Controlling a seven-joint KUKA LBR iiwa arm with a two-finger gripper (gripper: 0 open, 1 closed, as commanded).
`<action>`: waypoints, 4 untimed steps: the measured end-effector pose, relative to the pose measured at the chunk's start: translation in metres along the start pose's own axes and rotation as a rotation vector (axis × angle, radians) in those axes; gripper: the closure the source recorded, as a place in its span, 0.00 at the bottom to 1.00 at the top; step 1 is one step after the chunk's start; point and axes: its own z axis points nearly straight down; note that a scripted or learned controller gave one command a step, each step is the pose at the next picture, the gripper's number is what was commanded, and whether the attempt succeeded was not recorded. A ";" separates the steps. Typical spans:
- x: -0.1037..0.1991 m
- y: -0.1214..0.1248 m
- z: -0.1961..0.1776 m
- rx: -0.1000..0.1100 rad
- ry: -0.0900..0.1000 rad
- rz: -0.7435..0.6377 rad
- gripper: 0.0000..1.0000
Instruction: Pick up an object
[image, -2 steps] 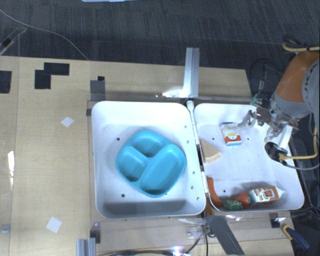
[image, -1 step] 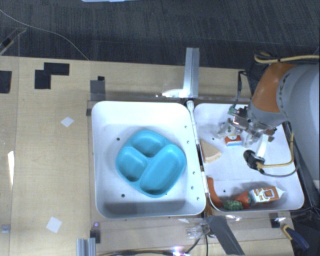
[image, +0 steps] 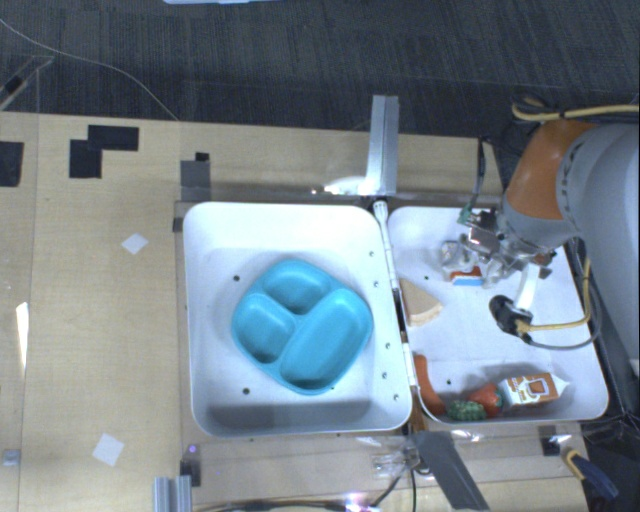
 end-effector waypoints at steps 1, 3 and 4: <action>0.000 0.000 0.000 0.000 0.000 0.000 0.00; 0.004 -0.020 0.014 -0.005 -0.002 -0.149 0.00; 0.018 0.018 0.017 0.023 -0.005 -0.236 0.00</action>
